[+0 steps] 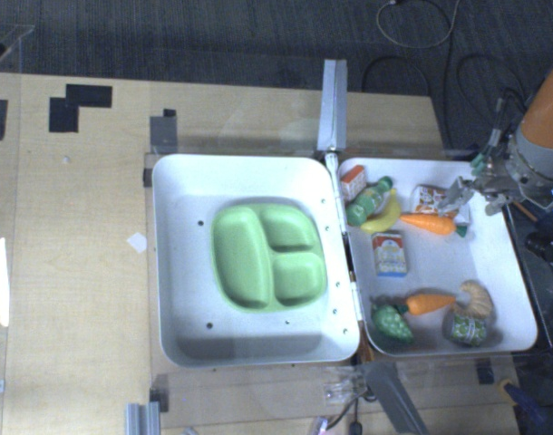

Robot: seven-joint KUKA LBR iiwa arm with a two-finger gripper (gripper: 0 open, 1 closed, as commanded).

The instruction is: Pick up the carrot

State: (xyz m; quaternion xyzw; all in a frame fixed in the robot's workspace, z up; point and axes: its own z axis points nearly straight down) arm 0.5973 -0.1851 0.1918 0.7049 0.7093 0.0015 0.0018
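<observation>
Two orange carrots lie in the right bin. One carrot lies near the bin's back, its green tip pointing right. The other carrot lies near the front, between a green bunch and a brown item. My gripper hangs at the bin's back right, just above and to the right of the back carrot's green end. Nothing is visibly held. The grey arm with its orange band enters from the right.
Around the back carrot are a green bottle, a banana, a small red-white box and a packet. A red-labelled box lies mid-bin. The left bin holds a green divided plate.
</observation>
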